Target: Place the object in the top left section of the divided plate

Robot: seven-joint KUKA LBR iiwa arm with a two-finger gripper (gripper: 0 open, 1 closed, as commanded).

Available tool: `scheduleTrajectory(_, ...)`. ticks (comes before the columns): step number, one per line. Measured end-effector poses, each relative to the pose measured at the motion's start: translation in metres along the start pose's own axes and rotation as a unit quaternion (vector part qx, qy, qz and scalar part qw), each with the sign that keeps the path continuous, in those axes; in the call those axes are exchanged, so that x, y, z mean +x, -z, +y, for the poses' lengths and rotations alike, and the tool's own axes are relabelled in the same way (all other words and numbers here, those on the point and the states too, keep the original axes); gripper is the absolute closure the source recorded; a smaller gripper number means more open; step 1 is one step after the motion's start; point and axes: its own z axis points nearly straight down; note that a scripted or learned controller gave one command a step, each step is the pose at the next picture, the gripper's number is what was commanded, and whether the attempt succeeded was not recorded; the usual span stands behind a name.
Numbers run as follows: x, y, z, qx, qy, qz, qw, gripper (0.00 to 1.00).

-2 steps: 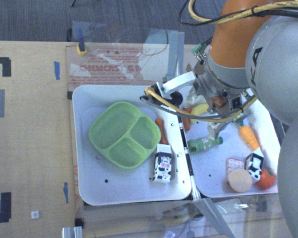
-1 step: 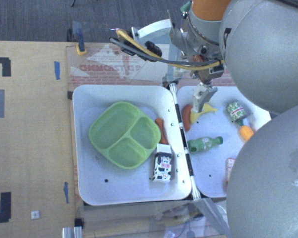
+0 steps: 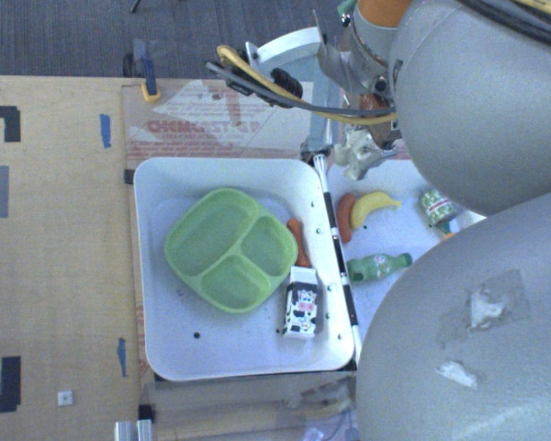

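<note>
Green plate [image 3: 230,248] sits in the left bin [image 3: 156,338]; tool [image 3: 360,154] hovers over the banana [image 3: 371,207], grip state impossible to tell.

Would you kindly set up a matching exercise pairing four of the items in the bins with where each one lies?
Things:
1. green divided plate
2. milk carton
3. banana
4. green bottle

Places:
A. right bin, next to an orange item, near the divider between the bins
B. left bin, lying by the plate's lower right edge
C. right bin, below the banana
D. middle of the left bin

Pairs: 1-D, 2-B, 3-A, 4-C
</note>
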Motion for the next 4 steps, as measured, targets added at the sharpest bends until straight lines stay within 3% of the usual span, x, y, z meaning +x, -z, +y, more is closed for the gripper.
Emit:
scheduleTrajectory(1, -0.069, -0.067, -0.003, 0.002, -0.009, -0.001, 1.0, 1.0)
scheduleTrajectory(2, -0.061, 0.005, 0.019, 0.001, -0.01, 0.001, 0.9999, 1.0)
scheduleTrajectory(3, -0.079, -0.063, 0.02, 0.003, -0.001, -0.002, 1.0, 1.0)
scheduleTrajectory(4, -0.075, -0.12, 0.003, 0.004, 0.007, -0.002, 1.0, 1.0)
